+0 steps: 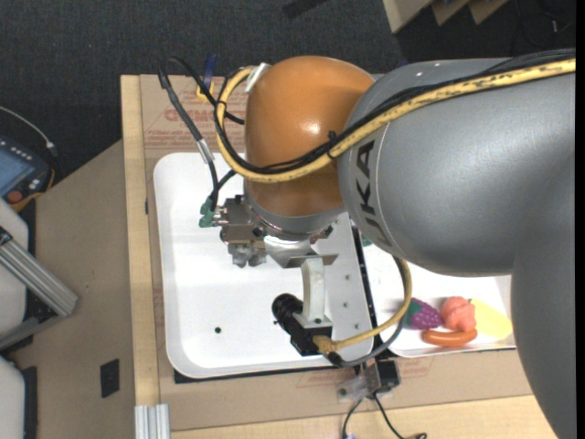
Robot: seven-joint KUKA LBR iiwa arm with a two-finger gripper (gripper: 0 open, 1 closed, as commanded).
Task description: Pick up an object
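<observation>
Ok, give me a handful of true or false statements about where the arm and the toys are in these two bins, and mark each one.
1. The arm hangs over the left bin. True.
2. A purple toy lies in the right bin. True.
3. The orange toy lies in the left bin. False: it lies in the right bin, beside the purple toy.
4. The arm's band is blue. False: it is orange.
5. A yellow cable runs along the arm. True.
</observation>
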